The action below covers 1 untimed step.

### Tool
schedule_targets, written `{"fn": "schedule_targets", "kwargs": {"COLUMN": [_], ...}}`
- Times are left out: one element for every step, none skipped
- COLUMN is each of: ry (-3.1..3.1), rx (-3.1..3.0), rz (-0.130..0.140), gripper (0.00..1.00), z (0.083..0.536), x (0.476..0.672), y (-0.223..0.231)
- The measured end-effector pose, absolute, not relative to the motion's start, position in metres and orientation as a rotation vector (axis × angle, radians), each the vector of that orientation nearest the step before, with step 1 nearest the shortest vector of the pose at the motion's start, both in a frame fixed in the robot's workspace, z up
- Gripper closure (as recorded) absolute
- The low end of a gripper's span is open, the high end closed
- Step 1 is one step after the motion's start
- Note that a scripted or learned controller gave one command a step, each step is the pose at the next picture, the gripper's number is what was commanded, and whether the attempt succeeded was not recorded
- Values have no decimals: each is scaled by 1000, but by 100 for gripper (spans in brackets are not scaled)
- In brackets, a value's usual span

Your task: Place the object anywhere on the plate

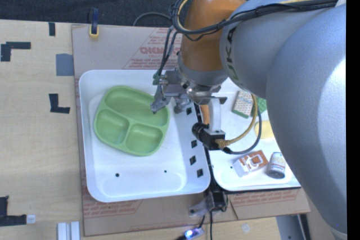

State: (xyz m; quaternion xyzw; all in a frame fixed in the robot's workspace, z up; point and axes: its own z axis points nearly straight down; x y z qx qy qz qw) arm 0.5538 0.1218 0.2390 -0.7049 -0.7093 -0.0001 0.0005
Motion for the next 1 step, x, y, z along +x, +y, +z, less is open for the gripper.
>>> {"fn": "schedule_targets", "kwargs": {"ry": [-2223], "rx": [-2218], "rz": [3], "gripper": [0], "z": [239], "x": [553], "y": [119]}}
